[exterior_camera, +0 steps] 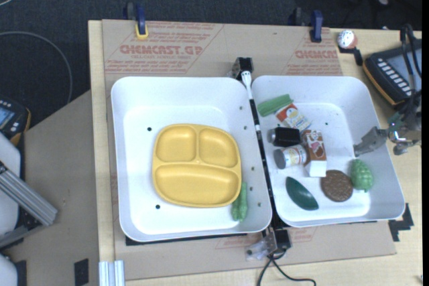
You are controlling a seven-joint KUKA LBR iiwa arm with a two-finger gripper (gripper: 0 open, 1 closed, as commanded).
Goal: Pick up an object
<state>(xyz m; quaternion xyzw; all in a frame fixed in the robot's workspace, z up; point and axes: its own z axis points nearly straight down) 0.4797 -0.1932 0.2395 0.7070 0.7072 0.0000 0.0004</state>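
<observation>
A: The tool (370,139) sits at the right bin's (383,205) 3 o'clock rim, holding nothing; its opening can't be judged.

B: The green toy (362,175) at its 6 o'clock looks easiest; it should drop straight down.

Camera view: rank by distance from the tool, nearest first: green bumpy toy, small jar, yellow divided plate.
From the tool, at the right bin's right edge:
1. Green bumpy toy, just below it, right bin.
2. Small jar, middle of the right bin.
3. Yellow divided plate, left bin, farthest.
</observation>
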